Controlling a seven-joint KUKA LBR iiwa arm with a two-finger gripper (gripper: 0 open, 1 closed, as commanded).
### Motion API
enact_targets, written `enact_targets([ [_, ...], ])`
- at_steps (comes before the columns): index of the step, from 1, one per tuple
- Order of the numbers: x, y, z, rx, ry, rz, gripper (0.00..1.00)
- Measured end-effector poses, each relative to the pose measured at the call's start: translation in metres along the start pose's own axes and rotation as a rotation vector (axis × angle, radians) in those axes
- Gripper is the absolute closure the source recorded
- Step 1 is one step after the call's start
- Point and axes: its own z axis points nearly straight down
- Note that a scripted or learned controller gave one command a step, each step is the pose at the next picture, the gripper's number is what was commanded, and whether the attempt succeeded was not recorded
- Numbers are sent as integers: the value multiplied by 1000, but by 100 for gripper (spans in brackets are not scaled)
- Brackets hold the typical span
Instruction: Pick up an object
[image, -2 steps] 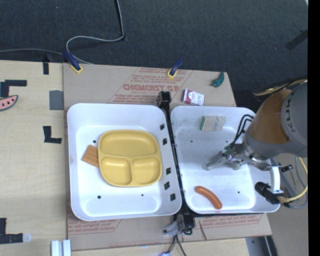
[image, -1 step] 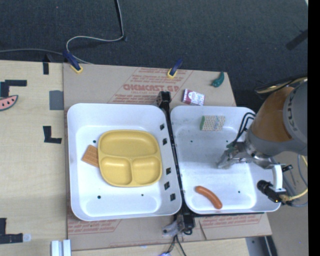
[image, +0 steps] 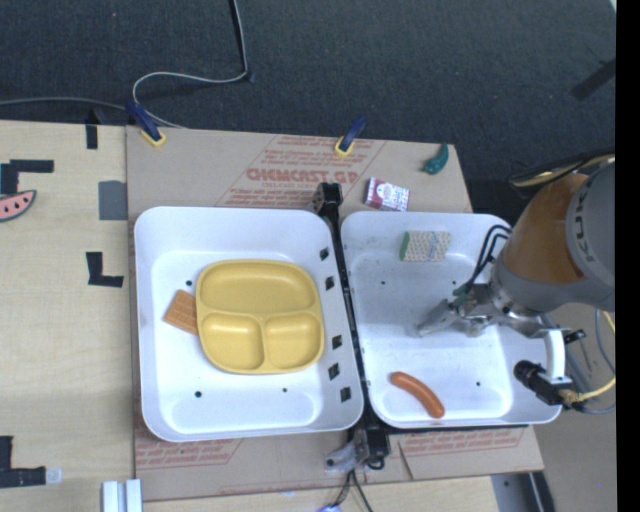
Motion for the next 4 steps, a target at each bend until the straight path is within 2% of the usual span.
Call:
enact_targets([
  [1,-8,64,9,-1,2,-2,0],
  [2,-8,135,11,11,4,-4,0],
  [3,-10,134,2,16,-2,-5,100],
  [4,-9,134,2,15,-2,-5,0],
])
